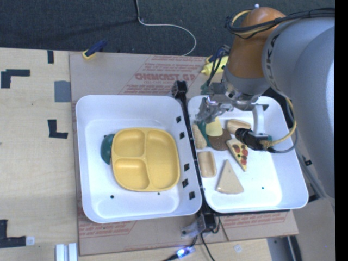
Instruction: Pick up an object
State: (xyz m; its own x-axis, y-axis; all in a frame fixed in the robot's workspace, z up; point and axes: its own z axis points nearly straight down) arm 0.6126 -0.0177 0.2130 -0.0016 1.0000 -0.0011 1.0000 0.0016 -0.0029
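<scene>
My gripper (pixel 206 116) hangs low over the upper left part of the right bin (pixel 288 194), just above a cluster of toy food. Under and beside it lie a pale yellow piece (pixel 215 128), a brown round piece (pixel 219 142) and a tan strip (pixel 199 137) along the bin's left wall. Further right are a beige bun-like piece (pixel 238 126) and a pizza slice (pixel 238 154). A tan bread block (pixel 206 163) and a cream wedge (pixel 229 179) lie nearer the front. Nothing is visibly held.
The left bin (pixel 87 145) holds a yellow divided plate (pixel 145 159) resting over a dark green object (pixel 106 148). A black and yellow cable (pixel 272 143) loops from the wrist over the right bin. The grey arm covers the right bin's far right side.
</scene>
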